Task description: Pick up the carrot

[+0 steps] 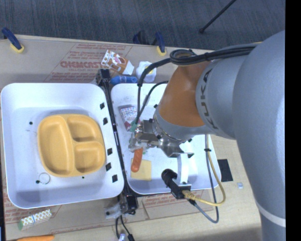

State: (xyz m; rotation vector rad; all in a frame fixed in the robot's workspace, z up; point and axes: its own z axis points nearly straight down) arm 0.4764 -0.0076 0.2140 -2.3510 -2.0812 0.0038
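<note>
Orange against white, the carrot (pixel 136 160) lies beside a yellow block (pixel 143 170) in the right bin (pixel 200 182) as our hand (pixel 138 140) hovers just above, its grip impossible to tell; we judge descent comes next.
</note>
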